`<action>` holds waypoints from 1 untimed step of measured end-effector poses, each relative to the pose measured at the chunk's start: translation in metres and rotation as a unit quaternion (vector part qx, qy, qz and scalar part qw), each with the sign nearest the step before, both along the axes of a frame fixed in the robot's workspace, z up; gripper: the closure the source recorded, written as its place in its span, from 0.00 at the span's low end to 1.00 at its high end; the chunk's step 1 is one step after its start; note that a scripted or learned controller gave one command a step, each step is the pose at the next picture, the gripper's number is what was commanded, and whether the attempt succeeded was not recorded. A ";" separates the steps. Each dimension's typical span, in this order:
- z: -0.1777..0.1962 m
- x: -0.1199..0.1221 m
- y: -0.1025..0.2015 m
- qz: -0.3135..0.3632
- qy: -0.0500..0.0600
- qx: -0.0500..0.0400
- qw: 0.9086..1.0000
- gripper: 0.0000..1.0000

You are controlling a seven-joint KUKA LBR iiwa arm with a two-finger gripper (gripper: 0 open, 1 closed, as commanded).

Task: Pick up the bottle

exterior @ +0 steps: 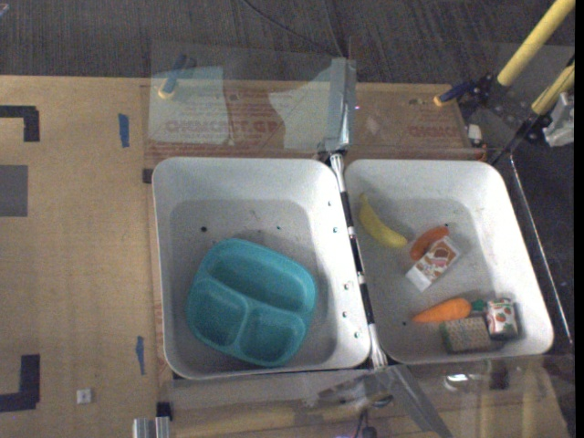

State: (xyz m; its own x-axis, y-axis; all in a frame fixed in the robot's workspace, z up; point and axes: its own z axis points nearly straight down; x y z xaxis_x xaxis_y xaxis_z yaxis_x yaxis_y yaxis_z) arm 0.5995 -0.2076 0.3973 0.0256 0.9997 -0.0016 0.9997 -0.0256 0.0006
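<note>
White right bin (511, 199) contains the orange-red bottle (427, 241), lying flat near the centre, touching a small carton (434, 263), between a banana (379, 225) and a carrot (442, 312). Left bin (182, 190) contains a teal divided plate (251, 301). Tool state: cannot tell.

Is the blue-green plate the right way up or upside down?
Right way up. The teal plate in the left bin shows its three hollow sections facing upward.

right bin (511, 208): banana (380, 225), carton (433, 263), carrot (442, 312) scattered | left bin (182, 199): teal tray (252, 301) front, bare floor behind
</note>
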 end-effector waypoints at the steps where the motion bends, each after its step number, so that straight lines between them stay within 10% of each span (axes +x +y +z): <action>1: 0.009 0.001 0.001 0.002 0.000 -0.001 1.000 1.00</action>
State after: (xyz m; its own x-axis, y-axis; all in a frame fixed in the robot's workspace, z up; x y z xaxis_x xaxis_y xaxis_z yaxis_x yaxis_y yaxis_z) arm 0.6007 -0.2062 0.4067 0.0222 0.9997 -0.0040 0.9998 -0.0222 0.0009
